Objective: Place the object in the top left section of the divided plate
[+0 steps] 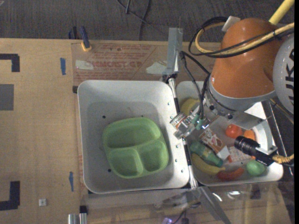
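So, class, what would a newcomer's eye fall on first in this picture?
The big orange robot arm looming over the right bin, which is crowded with toy food like a banana. Then the green divided plate lying alone in the left bin.

A pale wooden bench [37,125] fills the left and centre, its top marked with black corner shapes [10,62] near the left edge and short strips of blue tape [62,66]. A brown cardboard sheet [119,62] with faded red print lies along the bench's far edge. Beyond that edge runs a dark grey carpeted floor [56,8], crossed by a loose black cable [133,1]. Light falls evenly, without hard shadows.
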You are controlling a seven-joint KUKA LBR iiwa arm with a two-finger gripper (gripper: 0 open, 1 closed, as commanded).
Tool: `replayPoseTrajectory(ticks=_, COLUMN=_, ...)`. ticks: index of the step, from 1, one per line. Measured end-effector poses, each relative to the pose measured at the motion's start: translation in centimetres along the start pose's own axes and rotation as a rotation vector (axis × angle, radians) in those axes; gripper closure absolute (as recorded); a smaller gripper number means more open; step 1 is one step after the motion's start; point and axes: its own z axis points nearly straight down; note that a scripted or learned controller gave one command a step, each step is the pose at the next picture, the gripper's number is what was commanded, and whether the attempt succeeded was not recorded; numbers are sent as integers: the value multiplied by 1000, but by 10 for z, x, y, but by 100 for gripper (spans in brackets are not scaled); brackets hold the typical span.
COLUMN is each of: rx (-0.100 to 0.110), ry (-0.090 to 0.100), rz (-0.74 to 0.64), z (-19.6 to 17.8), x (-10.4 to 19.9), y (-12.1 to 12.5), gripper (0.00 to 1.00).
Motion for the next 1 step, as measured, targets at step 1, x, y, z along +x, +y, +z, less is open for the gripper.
replayPoseTrajectory(ticks=1, rx=2, ry=2, rz=-76, z=87, x=-59, y=0, gripper=100)
